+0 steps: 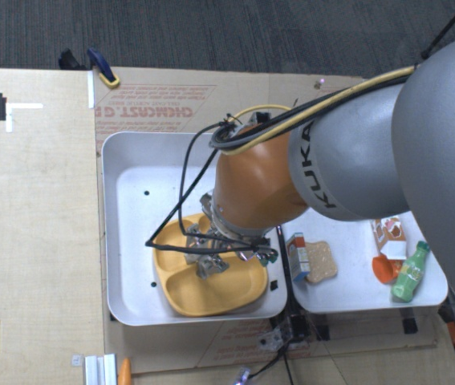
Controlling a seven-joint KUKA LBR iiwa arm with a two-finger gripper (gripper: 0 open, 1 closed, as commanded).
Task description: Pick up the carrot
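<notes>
Grey arm with its orange wrist band (pixel 259 179) comes in from the right and hangs low over the left shallow white bin (pixel 127 215), wrist pointing nearly straight down. That pose reads as a top-down pick attempt.

The hand (pixel 209 261) sits just above a yellow-orange plastic divided plate (pixel 211 295) lying in the near right corner of that bin. Cables and the wrist block the tips, so I cannot tell whether the hand is open or closed, and nothing is visibly gripped.

Carrot: my best guess is the small orange piece (pixel 384 268) in the right white bin (pixel 347 295), touching a green plastic bottle (pixel 410 273) and below a white-and-orange packet (pixel 389 233). It's small and partly hidden, so the ID is uncertain.

If so, the target is well apart from the hand, in the other bin, beyond a slice of brown toast (pixel 320 261) and a small red-and-blue carton (pixel 297 255). The hand looks badly placed for this pick; it would need to lift and cross the divider.
</notes>
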